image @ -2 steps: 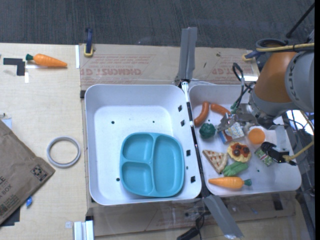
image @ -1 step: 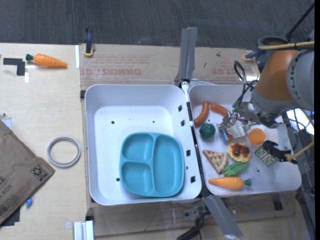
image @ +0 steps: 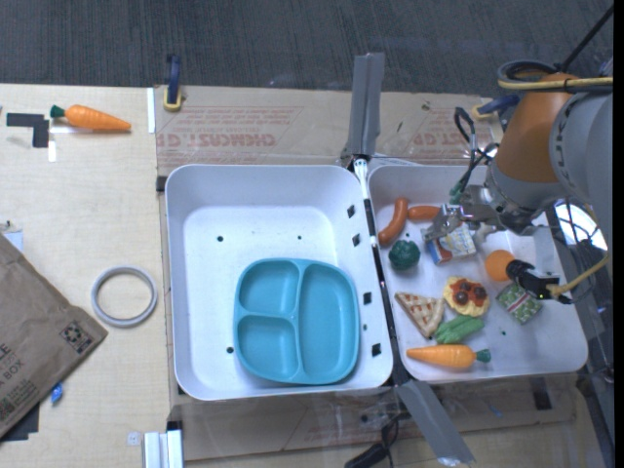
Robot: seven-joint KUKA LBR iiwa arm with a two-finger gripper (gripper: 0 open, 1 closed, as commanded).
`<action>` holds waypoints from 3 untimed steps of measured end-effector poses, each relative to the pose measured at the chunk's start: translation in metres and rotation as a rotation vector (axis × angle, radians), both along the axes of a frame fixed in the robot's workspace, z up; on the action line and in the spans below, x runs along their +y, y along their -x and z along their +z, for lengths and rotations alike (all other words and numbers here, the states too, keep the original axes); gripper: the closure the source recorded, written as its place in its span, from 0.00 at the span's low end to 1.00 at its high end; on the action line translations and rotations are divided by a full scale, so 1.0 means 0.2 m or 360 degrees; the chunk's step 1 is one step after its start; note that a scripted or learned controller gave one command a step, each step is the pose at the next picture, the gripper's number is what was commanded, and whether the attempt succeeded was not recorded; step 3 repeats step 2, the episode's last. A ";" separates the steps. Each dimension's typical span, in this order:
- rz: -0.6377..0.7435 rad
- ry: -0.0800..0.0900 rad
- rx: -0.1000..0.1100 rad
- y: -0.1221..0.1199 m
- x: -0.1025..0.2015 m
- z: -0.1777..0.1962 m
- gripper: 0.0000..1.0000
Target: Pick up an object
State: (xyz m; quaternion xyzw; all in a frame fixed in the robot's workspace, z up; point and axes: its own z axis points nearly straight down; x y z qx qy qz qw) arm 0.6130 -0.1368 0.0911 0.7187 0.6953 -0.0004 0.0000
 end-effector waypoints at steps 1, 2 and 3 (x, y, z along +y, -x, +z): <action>0.0101 0.0001 0.0001 -0.17 0.35 0.50 1.00; -0.0257 0.0003 0.0002 -0.23 0.09 0.55 1.00; -0.0257 0.0003 0.0002 -0.23 0.09 0.55 1.00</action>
